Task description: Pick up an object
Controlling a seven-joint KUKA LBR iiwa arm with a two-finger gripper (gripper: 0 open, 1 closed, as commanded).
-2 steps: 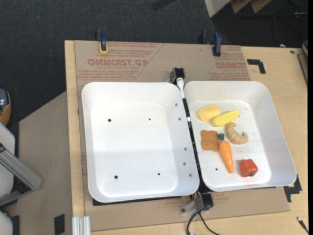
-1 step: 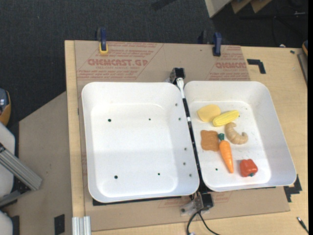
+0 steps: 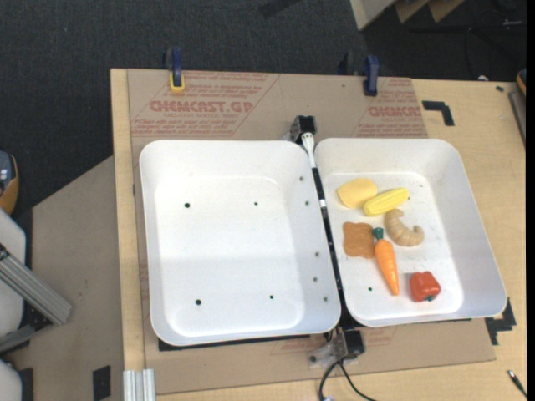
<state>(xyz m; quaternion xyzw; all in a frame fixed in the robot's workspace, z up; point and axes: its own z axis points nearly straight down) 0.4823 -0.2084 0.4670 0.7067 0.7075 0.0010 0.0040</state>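
Several toy foods lie in the right bin (image 3: 468,224). A pale yellow lump (image 3: 356,193) and a yellow corn cob (image 3: 386,200) sit toward the back. Below them are a brown toast-like piece (image 3: 359,240) and a tan curled shrimp-like piece (image 3: 405,230). An orange carrot (image 3: 385,264) with a green top lies lengthwise beside the toast piece. A red pepper (image 3: 424,286) rests near the bin's front right.
The left bin (image 3: 226,241) stands beside the right one, joined along a black strip (image 3: 322,215). Both rest on a brown board (image 3: 276,98) held by two blue clamps (image 3: 175,67) at the back. A cable (image 3: 338,374) runs off at the front.
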